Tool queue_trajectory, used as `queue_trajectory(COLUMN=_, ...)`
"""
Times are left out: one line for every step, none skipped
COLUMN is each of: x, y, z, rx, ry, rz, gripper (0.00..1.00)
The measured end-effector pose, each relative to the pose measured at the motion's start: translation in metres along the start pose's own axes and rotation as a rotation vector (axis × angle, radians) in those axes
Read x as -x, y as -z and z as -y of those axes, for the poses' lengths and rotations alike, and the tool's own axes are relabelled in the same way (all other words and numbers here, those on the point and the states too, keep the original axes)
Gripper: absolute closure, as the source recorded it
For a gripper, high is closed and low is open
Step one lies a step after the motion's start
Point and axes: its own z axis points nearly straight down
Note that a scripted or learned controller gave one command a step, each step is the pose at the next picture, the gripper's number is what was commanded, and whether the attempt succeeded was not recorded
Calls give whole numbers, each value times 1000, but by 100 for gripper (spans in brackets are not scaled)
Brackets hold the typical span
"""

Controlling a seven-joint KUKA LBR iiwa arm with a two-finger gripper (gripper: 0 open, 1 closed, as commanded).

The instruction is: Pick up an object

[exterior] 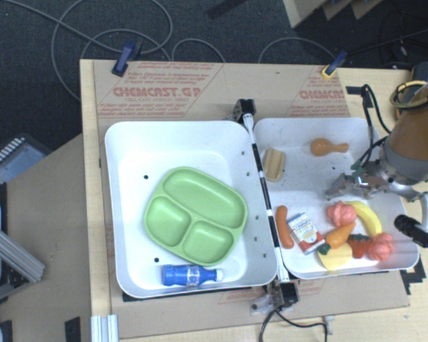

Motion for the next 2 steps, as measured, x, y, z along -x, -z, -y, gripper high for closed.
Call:
queue_trajectory(x=-38, y=0, z=63, rx=2, ry=2, rz=-1, gripper=0)
queue_trajectory(x=10, y=78, z=77, rx=6, ry=1, rz=2, gripper=0)
